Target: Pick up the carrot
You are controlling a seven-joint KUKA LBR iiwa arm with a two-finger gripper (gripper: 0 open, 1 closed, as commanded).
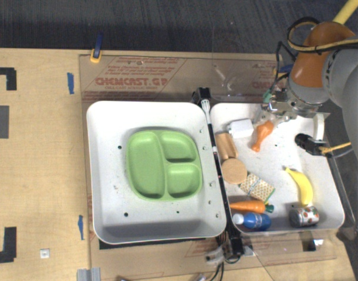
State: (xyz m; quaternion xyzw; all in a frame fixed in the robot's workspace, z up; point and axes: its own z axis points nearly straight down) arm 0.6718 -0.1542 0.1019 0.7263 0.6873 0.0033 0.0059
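The surface [38, 157] carries two white bins – the left bin [103, 157] holds a green divided plate [164, 164]. In the right bin [334, 198], the arm [319, 63] hangs over the far corner, its gripper [272, 113] at an orange piece. Whether the fingers are parted or clenched I cannot tell; the carrot [249, 206] lies near the front edge – between a checkered packet [256, 186] and a blue bottle [253, 220].

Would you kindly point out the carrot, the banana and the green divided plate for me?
carrot [247, 206], camera view, middle of its orange body.
banana [302, 186], camera view, middle of its yellow curve.
green divided plate [145, 165], camera view, floor of its large left compartment.
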